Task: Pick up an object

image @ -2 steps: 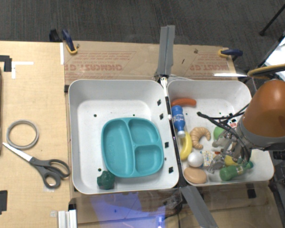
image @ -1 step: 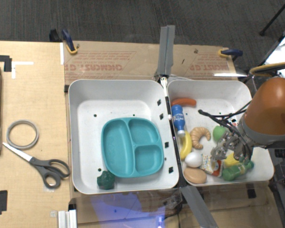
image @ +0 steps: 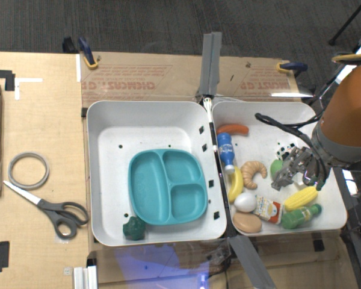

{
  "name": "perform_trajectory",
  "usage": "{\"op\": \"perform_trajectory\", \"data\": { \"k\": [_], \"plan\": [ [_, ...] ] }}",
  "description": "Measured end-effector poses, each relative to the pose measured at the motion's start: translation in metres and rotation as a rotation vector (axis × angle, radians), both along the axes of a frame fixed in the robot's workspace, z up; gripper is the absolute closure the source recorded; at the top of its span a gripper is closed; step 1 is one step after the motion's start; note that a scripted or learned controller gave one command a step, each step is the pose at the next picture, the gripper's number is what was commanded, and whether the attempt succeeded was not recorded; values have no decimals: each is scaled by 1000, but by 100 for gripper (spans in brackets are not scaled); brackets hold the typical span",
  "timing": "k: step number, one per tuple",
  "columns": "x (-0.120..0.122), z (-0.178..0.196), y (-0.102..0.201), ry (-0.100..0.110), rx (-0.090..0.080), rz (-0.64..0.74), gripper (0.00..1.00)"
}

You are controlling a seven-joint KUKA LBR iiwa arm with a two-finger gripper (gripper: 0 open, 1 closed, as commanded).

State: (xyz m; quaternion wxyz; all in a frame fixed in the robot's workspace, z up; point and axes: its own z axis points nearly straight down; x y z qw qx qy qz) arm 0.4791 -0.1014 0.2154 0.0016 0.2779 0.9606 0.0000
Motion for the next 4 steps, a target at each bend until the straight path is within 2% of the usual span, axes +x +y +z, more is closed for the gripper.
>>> {"op": "perform_trajectory", "data": {
  "k": [1,2,3,4],
  "plan": [
    [22,48,-89,1,-1,-148,100],
    [13,-98,-121,1,0,-47,100],
    [13,-98,-121,1,0,-47,0],
    [1,-120,-41,-4,0,-75,0]
  ]
}}
